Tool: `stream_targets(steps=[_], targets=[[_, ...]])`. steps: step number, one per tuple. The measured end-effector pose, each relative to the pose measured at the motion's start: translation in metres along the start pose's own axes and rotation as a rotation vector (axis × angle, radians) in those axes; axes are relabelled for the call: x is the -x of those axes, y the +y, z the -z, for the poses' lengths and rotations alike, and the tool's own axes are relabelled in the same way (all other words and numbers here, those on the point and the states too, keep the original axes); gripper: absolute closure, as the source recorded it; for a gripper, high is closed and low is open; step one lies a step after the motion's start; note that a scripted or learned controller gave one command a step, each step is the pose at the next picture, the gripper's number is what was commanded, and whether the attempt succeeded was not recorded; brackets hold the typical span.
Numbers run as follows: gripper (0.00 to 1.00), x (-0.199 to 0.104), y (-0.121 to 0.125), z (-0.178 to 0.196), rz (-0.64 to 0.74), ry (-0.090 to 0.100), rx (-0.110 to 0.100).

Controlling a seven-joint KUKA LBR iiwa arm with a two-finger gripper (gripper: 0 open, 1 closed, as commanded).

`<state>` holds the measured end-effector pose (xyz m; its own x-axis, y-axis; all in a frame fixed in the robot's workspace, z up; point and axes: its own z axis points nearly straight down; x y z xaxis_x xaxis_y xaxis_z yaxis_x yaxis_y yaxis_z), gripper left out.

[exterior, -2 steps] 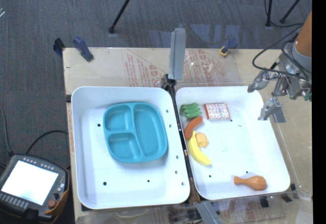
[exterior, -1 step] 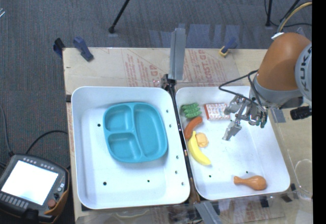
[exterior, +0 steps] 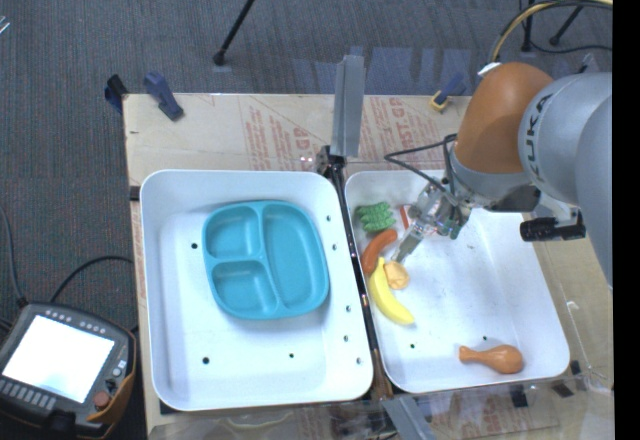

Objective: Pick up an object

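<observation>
My gripper [exterior: 410, 246] reaches down into the left part of the right bin [exterior: 520, 278], pointing down and to the left. Its tip hangs just above a small peach-coloured piece [exterior: 397, 276] and right beside an orange carrot [exterior: 377, 251]. A yellow banana [exterior: 391, 300] lies just below them along the bin's left wall. A green leafy item [exterior: 375, 217] sits higher up, left of the gripper. Near the bin's front right lies a tan drumstick [exterior: 492, 358]. I see nothing held in the gripper.
The left bin [exterior: 170, 328] holds a blue divided plate [exterior: 266, 259]. A grey upright post [exterior: 348, 113] stands behind the gap between the bins. A teach pendant [exterior: 65, 360] lies on the floor at the lower left.
</observation>
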<state>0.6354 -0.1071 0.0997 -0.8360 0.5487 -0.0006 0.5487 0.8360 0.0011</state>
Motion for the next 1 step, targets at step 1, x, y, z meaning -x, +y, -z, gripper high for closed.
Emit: stream_targets(steps=[1], targets=[[0.00,-0.0080,-0.0479,-0.0039,-0.027,-0.012,0.006]])
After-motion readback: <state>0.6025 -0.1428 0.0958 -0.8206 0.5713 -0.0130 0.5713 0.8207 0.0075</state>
